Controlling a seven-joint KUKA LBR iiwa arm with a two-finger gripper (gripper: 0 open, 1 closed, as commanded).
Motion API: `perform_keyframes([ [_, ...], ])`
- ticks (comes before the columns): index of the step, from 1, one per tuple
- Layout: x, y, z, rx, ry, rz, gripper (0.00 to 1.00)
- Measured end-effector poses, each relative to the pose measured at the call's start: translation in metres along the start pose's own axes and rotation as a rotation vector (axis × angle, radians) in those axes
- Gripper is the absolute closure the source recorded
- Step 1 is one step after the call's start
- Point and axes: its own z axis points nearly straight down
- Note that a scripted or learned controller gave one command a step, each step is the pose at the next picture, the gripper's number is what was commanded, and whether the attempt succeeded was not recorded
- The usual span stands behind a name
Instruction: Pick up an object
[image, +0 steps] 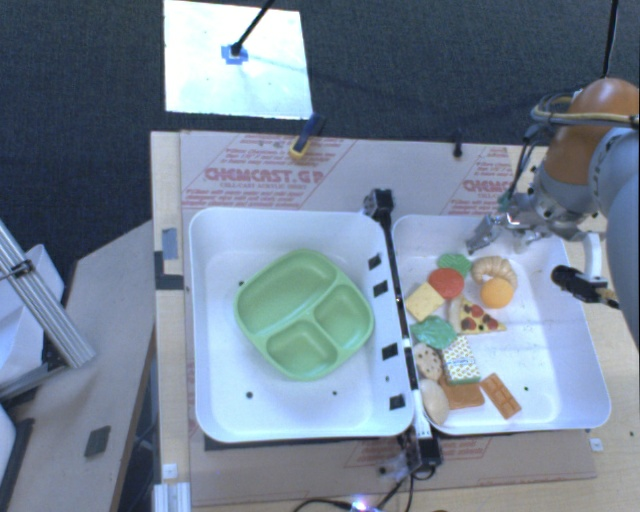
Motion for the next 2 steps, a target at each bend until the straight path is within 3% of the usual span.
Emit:
perform_keyframes([
  [1, -0.001, 0.002, 0.01, 0.005, -0.001, 0.003, 0.0],
  [2, -0.009, 0.001, 0.0, -0.001, -0.02, 0.004, 1.0],
])
